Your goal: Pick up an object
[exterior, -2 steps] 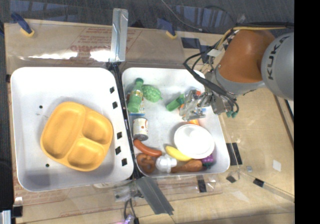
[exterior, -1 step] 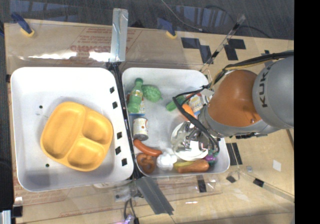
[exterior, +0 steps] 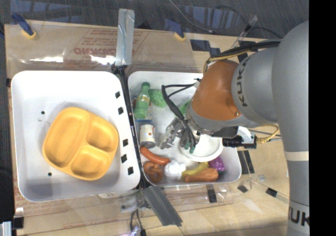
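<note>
Arm low over right bin (exterior: 231, 174) — jaws' state cannot be told.
Gripper (exterior: 176, 136) sits among clutter: green bottle (exterior: 142, 102), small can (exterior: 147, 134), hot dog (exterior: 154, 155), white bowl (exterior: 207, 150). Yellow divided tray (exterior: 80, 142) in left bin (exterior: 29, 103).

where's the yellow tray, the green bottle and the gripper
yellow tray (exterior: 80, 142), camera view, centre ridge between its compartments
green bottle (exterior: 142, 104), camera view, on its body
gripper (exterior: 174, 136), camera view, midway between its fingertips

- A divided tray (exterior: 80, 143) lay in the left bin (exterior: 21, 124).
- A bottle (exterior: 142, 102), a can (exterior: 147, 134) and other items filled the right bin (exterior: 157, 76), lower right of centre.
</note>
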{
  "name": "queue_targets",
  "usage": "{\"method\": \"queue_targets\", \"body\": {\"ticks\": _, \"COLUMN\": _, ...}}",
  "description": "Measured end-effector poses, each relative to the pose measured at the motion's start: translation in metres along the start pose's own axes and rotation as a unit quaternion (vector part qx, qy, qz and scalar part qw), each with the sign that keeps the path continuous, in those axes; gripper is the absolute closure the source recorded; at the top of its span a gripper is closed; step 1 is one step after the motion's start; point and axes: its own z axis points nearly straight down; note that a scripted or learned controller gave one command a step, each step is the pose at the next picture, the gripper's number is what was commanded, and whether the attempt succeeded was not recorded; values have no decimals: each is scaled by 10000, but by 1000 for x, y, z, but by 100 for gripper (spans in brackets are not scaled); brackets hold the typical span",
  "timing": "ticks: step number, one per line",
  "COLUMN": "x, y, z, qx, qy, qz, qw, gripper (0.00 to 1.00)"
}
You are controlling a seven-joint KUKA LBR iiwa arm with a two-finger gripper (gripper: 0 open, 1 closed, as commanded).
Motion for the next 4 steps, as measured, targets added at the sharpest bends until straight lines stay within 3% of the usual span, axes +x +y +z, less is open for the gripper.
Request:
{"method": "queue_targets", "body": {"ticks": 1, "x": -20, "y": 47, "z": -103, "qx": -8, "qy": -30, "qz": 801, "qw": 9968, "gripper": 100}}
{"method": "queue_targets", "body": {"ticks": 2, "x": -20, "y": 47, "z": -111, "qx": 8, "qy": -15, "qz": 764, "qw": 9971, "gripper": 100}}
{"method": "queue_targets", "body": {"ticks": 3, "x": -63, "y": 45, "z": -180, "qx": 0, "qy": -25, "qz": 1192, "qw": 9929, "gripper": 100}}
{"method": "queue_targets", "body": {"ticks": 4, "x": 21, "y": -45, "z": -89, "qx": 21, "qy": 25, "qz": 605, "qw": 9982, "gripper": 100}}
